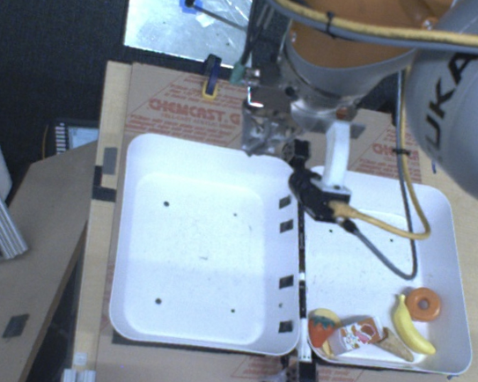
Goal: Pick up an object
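My gripper (261, 136) hangs over the far edge of the left bin (190, 223), near the divider between the two bins, high above the bench. Nothing shows in its grasp. The objects lie bunched in the near right corner of the right bin (360, 275): a yellow banana (410, 325), an orange ring-shaped piece (423, 303) just behind it, a white and red packet (355, 334), a round orange-red fruit (323, 328) and a tan wedge (395, 345). All of them lie well away from the gripper, toward the front.
The grey arm with its orange band (353, 20) fills the top right above the right bin. A yellow cable (390, 224) loops over that bin's far half. Brown cardboard (189, 107) lies under both bins.
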{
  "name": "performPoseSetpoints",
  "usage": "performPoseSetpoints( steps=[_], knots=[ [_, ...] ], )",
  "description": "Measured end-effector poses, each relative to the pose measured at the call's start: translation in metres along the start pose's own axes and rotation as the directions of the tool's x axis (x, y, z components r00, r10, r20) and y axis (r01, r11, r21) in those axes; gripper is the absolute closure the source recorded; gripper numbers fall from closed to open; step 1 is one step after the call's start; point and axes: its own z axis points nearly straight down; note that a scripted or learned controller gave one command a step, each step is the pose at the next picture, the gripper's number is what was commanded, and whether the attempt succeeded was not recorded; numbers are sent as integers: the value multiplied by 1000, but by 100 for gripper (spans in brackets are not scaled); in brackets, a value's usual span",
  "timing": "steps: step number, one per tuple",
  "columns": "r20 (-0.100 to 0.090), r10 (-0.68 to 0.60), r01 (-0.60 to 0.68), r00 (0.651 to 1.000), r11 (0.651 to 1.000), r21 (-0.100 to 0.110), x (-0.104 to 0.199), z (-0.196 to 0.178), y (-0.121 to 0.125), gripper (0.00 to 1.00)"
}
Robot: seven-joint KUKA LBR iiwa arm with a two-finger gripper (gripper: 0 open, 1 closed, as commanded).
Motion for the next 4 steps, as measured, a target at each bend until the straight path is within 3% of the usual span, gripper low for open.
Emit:
performPoseSetpoints(
  steps=[1, 2, 3, 4],
  knots=[
    [-4, 0, 0, 1000, 1000, -7, 0, -6, -1, 0],
    [-13, -12, 12, 1000, 1000, -20, 46, -130, -73, 0],
    [-4, -5, 4, 1000, 1000, -6, 42, -108, -77, 0],
    [-5, -6, 6, 1000, 1000, -9, 42, -120, -77, 100]
  ],
)
